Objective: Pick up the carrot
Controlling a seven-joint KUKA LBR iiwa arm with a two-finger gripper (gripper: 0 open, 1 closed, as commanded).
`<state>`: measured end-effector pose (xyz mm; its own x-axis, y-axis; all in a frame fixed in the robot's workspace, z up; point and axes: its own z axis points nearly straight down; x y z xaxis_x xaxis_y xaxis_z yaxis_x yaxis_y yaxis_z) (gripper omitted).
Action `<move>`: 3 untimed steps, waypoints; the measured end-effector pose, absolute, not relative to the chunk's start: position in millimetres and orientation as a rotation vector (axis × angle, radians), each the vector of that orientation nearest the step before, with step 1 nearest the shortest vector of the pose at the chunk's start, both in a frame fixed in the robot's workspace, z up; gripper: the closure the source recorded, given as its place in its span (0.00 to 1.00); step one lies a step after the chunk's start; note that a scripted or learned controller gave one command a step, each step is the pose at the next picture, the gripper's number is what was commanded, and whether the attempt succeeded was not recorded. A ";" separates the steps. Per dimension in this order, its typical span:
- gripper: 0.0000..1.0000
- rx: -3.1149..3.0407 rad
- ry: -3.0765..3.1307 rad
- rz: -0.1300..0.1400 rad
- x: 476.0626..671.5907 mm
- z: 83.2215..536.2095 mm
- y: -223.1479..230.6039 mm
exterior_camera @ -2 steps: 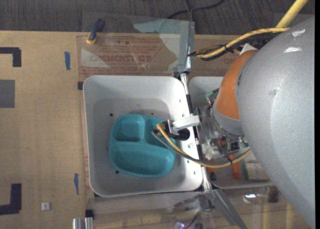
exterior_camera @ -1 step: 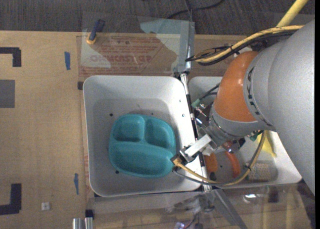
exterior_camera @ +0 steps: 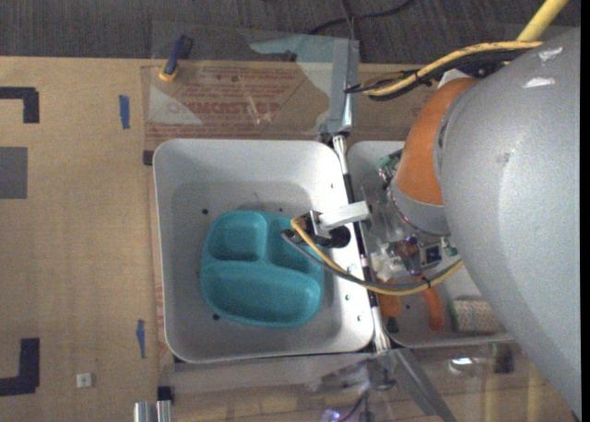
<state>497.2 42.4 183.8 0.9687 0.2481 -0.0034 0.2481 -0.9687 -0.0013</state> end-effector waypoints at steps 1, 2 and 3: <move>1.00 -3.123 -0.315 0.009 478.6 198.8 46.0; 1.00 -3.123 -0.315 0.011 479.0 207.8 45.6; 1.00 -3.008 -0.896 0.009 478.1 183.4 61.6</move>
